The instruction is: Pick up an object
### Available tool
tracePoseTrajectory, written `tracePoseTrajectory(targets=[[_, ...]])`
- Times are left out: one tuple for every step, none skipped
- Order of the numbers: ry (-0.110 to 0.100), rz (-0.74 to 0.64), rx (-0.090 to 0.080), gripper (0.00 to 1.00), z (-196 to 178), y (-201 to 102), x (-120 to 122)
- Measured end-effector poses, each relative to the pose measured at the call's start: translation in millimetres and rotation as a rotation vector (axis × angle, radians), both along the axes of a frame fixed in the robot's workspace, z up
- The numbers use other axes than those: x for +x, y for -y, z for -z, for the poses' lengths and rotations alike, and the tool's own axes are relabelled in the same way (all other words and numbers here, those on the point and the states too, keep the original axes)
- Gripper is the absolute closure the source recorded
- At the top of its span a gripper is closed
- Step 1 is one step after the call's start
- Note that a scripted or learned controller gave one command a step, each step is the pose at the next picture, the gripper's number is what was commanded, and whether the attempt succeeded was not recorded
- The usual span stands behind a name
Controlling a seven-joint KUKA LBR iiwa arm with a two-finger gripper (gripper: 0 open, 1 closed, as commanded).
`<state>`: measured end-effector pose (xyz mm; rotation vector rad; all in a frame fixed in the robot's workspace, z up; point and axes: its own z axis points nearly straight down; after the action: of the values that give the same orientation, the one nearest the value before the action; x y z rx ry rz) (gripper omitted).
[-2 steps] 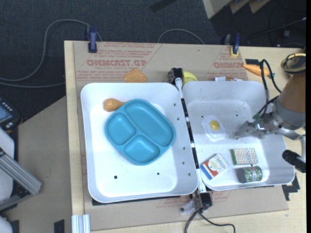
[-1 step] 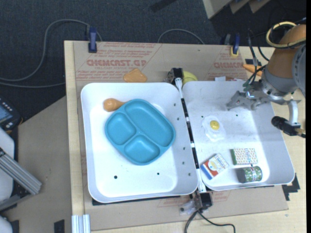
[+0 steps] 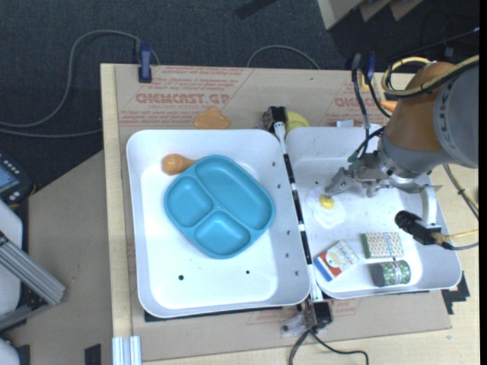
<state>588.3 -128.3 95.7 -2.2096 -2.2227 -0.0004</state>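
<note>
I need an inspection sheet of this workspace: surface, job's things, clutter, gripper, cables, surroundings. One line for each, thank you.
Surface: bench of brown board bearing a left bin and a right bin, both white and shallow.
Job's things: blue divided plate and orange piece in the left bin; fried egg toy, small box, green patterned block and can in the right bin.
Clutter: orange object and yellow object on the bench behind the bins.
Gripper: gripper low over the right bin, close to the fried egg toy; grasp cannot be judged.
Cables: grey cable on the floor; yellow cable on the arm.
Surroundings: dark carpet.
</note>
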Motion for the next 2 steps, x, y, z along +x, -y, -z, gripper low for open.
tracePoseTrajectory(targets=[[-0.002, 0.012, -0.005, 0.00, 12, 43, -66], [0.007, 0.006, -0.006, 0.00, -41, 33, -89]])
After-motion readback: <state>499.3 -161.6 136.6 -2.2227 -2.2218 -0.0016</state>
